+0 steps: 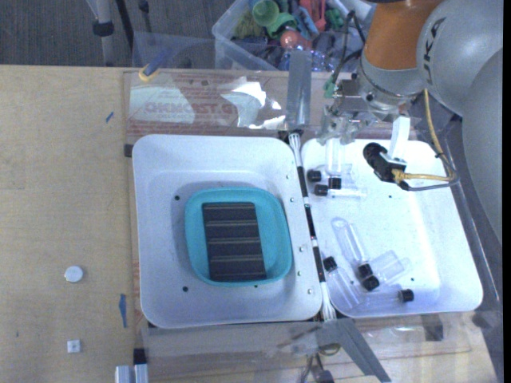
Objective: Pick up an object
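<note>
Grey rounded arm (467, 46) with orange band (399, 30), black and yellow cables.

No legible text; faint reddish print on clear panel (172, 106) unreadable.

Left bin (152, 174) holds a tray (196, 214) with a ridged block (233, 242) in it; right bin (447, 238) holds scattered tubes (351, 242).

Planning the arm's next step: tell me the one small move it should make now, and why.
Probably lower the pincer straight down. It hangs above the far end of the right bin, where small clear tubes with black caps lie just beneath it. The teal tray sits apart, in the left bin.
</note>
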`<act>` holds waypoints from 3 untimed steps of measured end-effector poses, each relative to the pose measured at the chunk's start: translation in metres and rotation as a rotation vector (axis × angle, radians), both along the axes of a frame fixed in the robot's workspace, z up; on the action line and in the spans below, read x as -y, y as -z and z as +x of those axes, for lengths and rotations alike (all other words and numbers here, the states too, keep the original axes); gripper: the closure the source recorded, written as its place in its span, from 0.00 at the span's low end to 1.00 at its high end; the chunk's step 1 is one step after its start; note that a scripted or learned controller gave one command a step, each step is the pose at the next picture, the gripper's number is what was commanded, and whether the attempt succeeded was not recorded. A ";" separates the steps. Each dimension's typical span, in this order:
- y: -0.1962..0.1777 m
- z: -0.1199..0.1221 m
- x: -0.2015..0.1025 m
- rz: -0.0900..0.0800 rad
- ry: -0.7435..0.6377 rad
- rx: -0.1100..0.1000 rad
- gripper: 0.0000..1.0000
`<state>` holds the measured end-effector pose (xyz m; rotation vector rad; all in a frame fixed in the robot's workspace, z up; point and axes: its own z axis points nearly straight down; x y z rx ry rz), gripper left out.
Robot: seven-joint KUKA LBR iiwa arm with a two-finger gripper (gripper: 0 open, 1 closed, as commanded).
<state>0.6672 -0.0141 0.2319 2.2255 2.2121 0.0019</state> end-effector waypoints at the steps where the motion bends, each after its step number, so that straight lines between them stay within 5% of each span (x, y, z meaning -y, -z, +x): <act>1: -0.003 0.000 -0.052 0.000 0.063 0.000 1.00; 2: 0.041 -0.001 0.022 0.001 0.100 -0.007 1.00; 3: 0.031 0.000 0.022 -0.001 0.099 -0.004 1.00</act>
